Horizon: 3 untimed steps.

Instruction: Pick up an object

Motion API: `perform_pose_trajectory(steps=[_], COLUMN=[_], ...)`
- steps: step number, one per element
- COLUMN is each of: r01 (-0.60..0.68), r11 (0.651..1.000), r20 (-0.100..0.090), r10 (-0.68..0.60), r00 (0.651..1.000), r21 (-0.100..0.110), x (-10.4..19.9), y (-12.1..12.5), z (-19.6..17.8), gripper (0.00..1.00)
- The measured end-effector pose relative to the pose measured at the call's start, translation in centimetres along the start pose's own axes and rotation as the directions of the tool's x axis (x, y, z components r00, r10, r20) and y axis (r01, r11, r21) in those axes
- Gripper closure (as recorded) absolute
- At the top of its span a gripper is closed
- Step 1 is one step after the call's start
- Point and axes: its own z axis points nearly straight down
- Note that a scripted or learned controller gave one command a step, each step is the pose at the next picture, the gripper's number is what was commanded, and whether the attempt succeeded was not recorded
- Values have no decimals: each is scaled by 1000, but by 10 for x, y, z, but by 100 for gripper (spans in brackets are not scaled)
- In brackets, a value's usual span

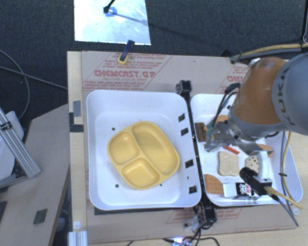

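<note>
Yellow tray (143, 154) (one, three compartments) fills left bin (100, 188); fingers (211, 140) state unclear.

Dark carpet floor (31, 29) surrounds the bench (143, 68), a shiny metal sheet (112, 13) lying beyond it.

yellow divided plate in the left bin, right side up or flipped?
Right side up. The yellow divided plate shows its three hollow compartments facing the camera, lying flat on the left bin floor.
</note>
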Motion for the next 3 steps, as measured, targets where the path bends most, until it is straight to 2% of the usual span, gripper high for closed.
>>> perform_pose_trajectory(steps=[1, 2, 3], r01=[-2, 2, -14], r11=[1000, 1000, 1000], r20=[0, -6, 3], r10=[2, -2, 14], r00=[1000, 1000, 1000], r21=[2, -14, 8], x=[47, 127, 64], y=[-22, -24, -26], z=[-63, -271, -194], gripper=[100, 100, 100])
